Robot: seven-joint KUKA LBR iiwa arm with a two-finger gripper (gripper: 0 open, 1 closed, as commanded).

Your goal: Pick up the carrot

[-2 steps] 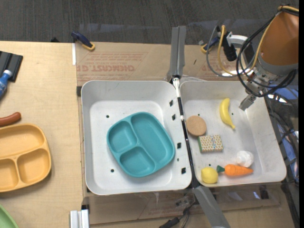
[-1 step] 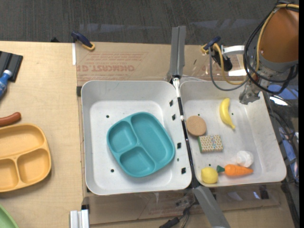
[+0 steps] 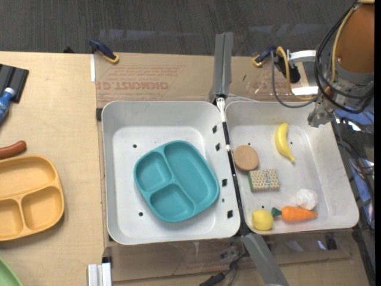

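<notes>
The arm (image 3: pixel 351 52) hangs over the far right corner of the right bin (image 3: pixel 339 177), its orange band up high and cables looped around it. From where I stand its gripper (image 3: pixel 315 118) is a small grey shape at the bin's back edge, and I cannot tell how it is set; nothing is in it that I can see.

The carrot (image 3: pixel 296 214) lies well away from it, at the near edge of the same bin, lying flat with its green end pointing left toward a lemon (image 3: pixel 262 220) just beside it. A white lump (image 3: pixel 306 198) sits just behind the carrot, so I'd guess a grab from above has little room. Further in are a banana (image 3: pixel 284 141), a round cookie (image 3: pixel 246 158) and a speckled sponge (image 3: pixel 264 180). The left bin (image 3: pixel 119 177) holds a teal divided plate (image 3: pixel 175 180).
</notes>
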